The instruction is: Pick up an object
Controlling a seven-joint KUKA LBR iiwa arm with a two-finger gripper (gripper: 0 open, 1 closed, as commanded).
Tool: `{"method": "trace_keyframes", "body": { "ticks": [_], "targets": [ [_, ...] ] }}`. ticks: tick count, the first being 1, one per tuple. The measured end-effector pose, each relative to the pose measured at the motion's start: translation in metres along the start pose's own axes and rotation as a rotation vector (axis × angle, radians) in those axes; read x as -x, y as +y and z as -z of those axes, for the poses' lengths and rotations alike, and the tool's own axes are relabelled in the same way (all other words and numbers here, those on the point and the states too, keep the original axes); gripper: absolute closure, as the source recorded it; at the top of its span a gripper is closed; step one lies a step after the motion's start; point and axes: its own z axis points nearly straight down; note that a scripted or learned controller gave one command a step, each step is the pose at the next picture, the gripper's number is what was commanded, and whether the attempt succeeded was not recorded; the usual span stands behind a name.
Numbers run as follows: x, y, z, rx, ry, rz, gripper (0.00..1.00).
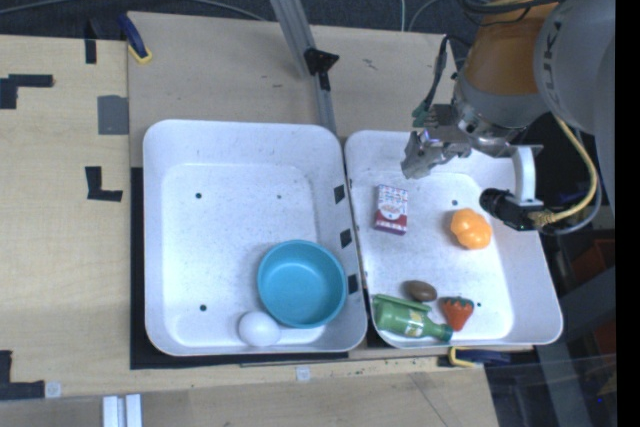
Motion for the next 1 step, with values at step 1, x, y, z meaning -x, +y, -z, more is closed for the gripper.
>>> {"method": "trace_keyframes", "body": {
  "ticks": [1],
  "targets": [
    [-0.0565, -0.015, -0.0098, -0.002, 0.0, 0.001, 1.0]
  ]
}}
